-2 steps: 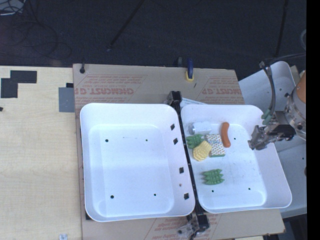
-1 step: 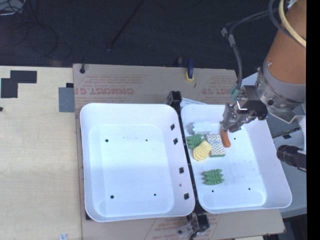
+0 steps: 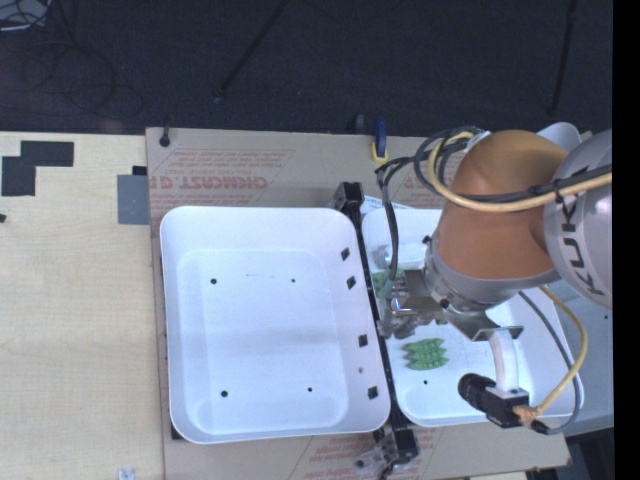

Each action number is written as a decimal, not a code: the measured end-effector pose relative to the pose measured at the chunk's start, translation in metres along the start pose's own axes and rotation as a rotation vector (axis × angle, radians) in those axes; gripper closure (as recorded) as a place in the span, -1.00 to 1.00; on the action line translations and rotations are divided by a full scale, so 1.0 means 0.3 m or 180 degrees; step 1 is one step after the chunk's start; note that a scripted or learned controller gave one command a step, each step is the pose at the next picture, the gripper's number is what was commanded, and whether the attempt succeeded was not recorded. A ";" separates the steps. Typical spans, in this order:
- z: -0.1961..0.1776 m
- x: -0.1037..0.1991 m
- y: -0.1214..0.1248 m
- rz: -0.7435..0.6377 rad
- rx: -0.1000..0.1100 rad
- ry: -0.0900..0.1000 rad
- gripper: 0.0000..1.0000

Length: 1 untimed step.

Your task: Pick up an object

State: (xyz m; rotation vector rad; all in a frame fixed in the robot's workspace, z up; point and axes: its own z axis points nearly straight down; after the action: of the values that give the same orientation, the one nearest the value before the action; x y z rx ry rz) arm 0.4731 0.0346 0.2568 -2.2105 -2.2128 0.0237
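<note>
A small green bumpy object [image 3: 426,354], like a pea pod, lies on the floor of the right bin [image 3: 440,413], toward its left front. My gripper [image 3: 402,310] hangs low over that bin's left side, just above and to the left of the green object. The grey arm with its orange band [image 3: 497,218] covers most of the right bin's back half. A second bit of green [image 3: 383,281] peeks out beside the gripper near the bin's left wall, partly hidden, so I cannot tell what it is.
The left bin [image 3: 185,268] stands beside the right one, with a black divider and clips [image 3: 362,298] between them. Both rest on a cardboard sheet [image 3: 230,168] on the pale wooden bench [image 3: 70,318].
</note>
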 end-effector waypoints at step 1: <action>0.207 -0.130 0.005 0.0019 -0.0025 -0.0001 1.00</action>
State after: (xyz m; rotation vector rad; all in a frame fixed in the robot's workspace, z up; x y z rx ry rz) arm 0.4733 -0.0043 0.1946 -2.2212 -2.2103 0.0157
